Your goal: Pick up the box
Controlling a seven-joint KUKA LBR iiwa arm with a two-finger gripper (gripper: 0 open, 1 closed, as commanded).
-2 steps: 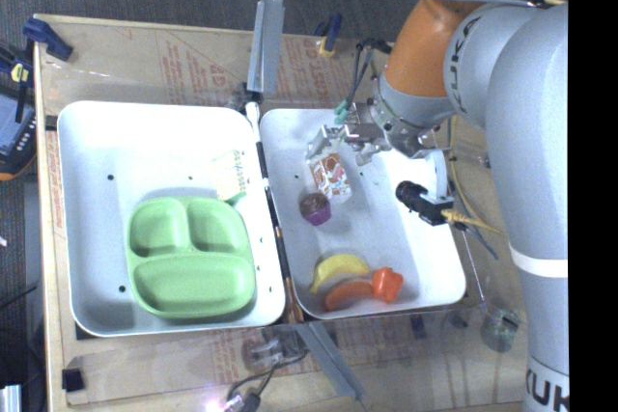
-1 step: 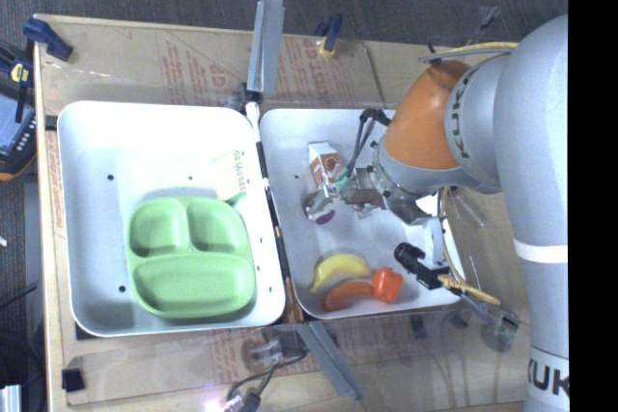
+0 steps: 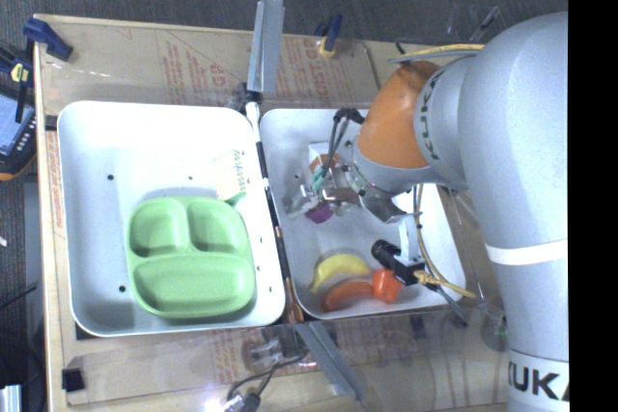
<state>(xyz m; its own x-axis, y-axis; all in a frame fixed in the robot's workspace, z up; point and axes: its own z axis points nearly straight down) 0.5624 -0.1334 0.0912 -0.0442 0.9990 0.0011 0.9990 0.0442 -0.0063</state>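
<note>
At the far left edge a dark device with an orange rim [image 3: 14, 135] sits beside the surface [image 3: 145, 63], a pale board printed with faint red lines; a blue clamp [image 3: 46, 37] grips its upper left corner. The left bin [image 3: 87, 140] is smooth, glossy white plastic with rounded corners. In its lower half lies a matte green tray [image 3: 191, 258], rounded and moulded into three compartments. The box [image 3: 230, 176], a small flat pale carton with green print, leans against this bin's right wall, just above the tray's upper right corner. A grey metal bar [image 3: 265, 43] stands up where the two bins meet, with a second blue clamp [image 3: 331, 32] near it.

In the right bin [image 3: 290, 150] lie a small purple piece [image 3: 319, 213], a yellow banana-shaped thing [image 3: 340, 267], and an orange-red curved thing [image 3: 359, 292] touching it below. The floor beyond is dark, ribbed carpet.

The arm [image 3: 512, 169], broad, smooth and grey with an orange band, bends down from the right over the right bin. The gripper [image 3: 323, 188] hangs low by the purple piece, well apart from the box; whether the jaws are apart or together cannot be told.
</note>
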